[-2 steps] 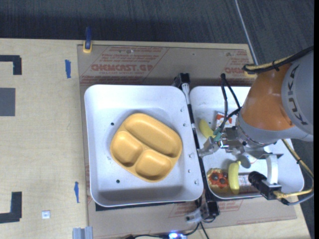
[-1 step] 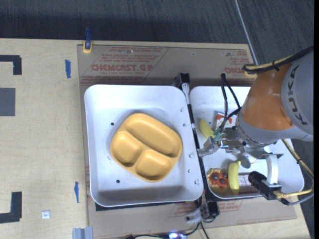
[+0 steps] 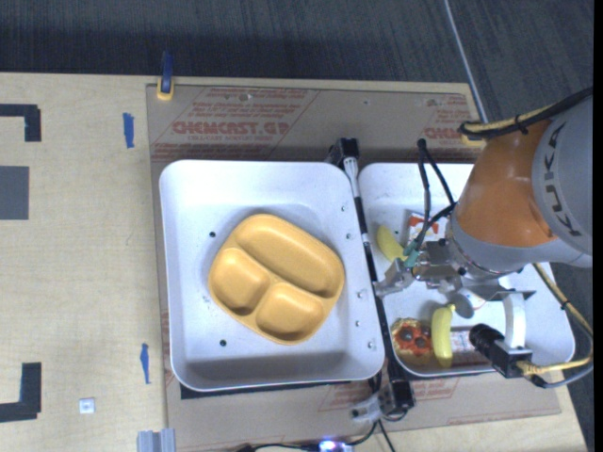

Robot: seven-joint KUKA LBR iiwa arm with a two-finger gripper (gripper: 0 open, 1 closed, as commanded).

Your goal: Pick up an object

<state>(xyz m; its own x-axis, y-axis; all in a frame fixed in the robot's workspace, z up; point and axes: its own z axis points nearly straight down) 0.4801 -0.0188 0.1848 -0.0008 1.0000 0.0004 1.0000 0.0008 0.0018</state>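
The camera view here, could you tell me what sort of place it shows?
Probably a robotics lab's grasping test bench: a grey and orange arm reaches over two white bins, with loose cables and blue tape marks on the board.

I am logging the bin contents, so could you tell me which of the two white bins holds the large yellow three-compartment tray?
The left bin holds the yellow divided tray. The right bin, where the arm reaches in, contains smaller items instead.
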